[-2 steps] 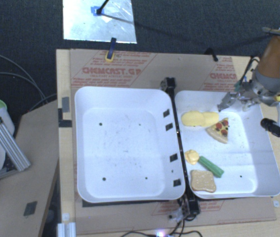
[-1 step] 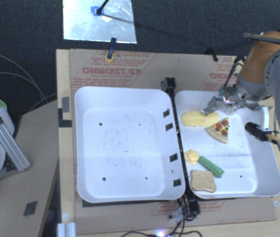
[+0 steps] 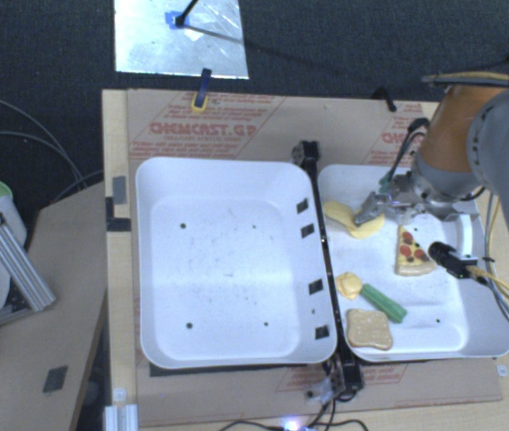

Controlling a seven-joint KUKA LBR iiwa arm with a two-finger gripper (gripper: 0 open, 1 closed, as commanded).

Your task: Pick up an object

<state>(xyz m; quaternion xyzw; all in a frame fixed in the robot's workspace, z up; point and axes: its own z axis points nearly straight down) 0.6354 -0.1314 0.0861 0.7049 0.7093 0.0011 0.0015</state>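
The right bin [image 3: 483,330] holds several toy foods. A pale yellow banana-shaped piece [image 3: 342,215] lies at its upper left. A pizza slice [image 3: 411,252] sits to the right of the middle. A small yellow piece [image 3: 349,285], a green stick [image 3: 385,303] and a tan toast slice [image 3: 368,329] lie along the lower left. My gripper [image 3: 368,212] is low over the right end of the banana-shaped piece and seems to touch it. The arm covers the bin's upper right corner.
The left bin [image 3: 160,187] stands beside the right one, with a black divider rail [image 3: 319,241] between them. Cables and a black part [image 3: 451,261] hang off the arm over the right bin's right side. A cardboard sheet [image 3: 236,119] lies under both bins.
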